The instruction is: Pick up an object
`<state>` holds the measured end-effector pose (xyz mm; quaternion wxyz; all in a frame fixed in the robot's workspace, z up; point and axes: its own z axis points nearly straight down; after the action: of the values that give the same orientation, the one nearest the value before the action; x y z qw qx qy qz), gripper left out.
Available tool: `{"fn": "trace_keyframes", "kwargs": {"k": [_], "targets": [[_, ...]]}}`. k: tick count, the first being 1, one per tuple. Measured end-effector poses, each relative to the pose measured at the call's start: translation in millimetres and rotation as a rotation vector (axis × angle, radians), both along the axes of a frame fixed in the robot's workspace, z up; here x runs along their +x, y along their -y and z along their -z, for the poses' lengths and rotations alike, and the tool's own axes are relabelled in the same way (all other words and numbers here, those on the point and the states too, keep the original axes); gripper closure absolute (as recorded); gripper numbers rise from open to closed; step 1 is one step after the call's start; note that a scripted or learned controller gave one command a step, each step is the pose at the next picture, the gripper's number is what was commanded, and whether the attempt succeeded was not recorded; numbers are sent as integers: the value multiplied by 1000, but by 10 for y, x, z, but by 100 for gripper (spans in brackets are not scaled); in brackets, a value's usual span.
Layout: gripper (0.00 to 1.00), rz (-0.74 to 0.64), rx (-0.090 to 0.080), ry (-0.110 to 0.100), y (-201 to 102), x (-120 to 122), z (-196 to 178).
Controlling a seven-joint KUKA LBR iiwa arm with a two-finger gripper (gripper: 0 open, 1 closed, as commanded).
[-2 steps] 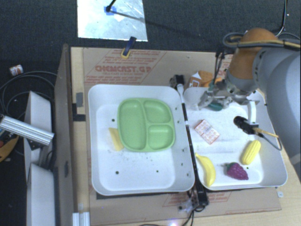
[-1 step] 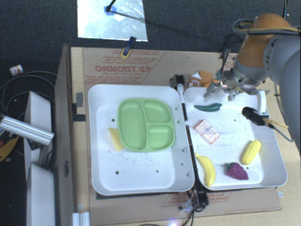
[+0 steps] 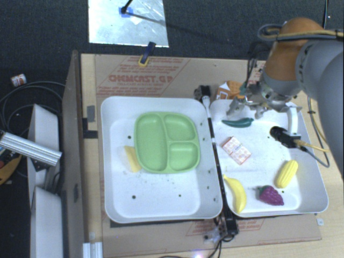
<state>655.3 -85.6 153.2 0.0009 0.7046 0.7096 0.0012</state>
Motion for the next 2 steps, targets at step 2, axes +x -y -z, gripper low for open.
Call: {"fn": "trace_keyframes", "kwargs": {"k": [2], "targets": [[0,7,0,-10,363,40,553]]}}
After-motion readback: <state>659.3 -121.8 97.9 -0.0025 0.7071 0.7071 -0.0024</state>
